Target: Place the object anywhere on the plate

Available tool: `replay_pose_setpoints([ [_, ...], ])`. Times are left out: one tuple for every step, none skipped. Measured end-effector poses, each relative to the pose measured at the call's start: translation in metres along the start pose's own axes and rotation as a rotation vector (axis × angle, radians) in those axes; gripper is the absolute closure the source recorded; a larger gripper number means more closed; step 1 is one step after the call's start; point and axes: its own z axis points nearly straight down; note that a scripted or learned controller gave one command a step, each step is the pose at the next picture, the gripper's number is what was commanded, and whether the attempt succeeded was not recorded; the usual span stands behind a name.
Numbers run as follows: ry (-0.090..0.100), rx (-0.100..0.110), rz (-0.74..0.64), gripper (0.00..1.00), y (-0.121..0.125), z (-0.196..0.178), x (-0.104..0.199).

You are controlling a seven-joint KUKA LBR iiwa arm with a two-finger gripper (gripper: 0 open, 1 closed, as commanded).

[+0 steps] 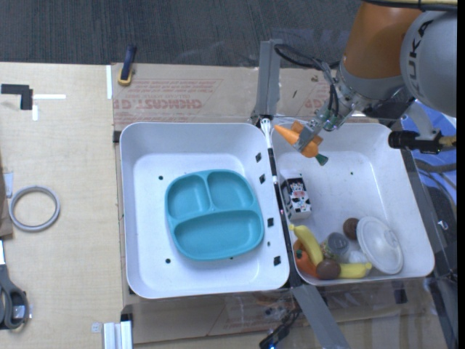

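From my remote station I log the arm (407, 35) first: grey with an orange band, it enters from the right, and part of the lettering "KU" reads on its grey shell. Behind the bins lies a cardboard sheet (182, 93) with red print, mirrored and too faint for me to read in full. The left bin (138, 195) holds one blue plate (215, 214) with three compartments, all bare, set near the bin's middle. The right bin (378, 166) holds a cluster at its near edge: a white lid (380, 244), a banana (311, 244), a second yellow piece (354, 270), a brown ball (352, 227), a dark red fruit (328, 269) and a grey item (337, 243) I cannot identify. A small black-and-white box (297, 198) stands against that bin's left wall; its label is too small to read. The gripper (311, 135) hangs over the right bin's far left corner, its fingers pinching an orange carrot (296, 136) that sticks out to the left, lifted above the bin floor. The carrot is up and to the right of the plate, well apart from it, just past the wall between the bins. On the bench to the left lies a grey ring (33, 208).
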Motion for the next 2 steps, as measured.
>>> replay_pose_setpoints([
  [0.002,-0.001,-0.117,1.00,0.0044,0.0056,0.1070],
  [0.002,-0.001,-0.116,0.00,0.0043,0.0055,0.1067],
])
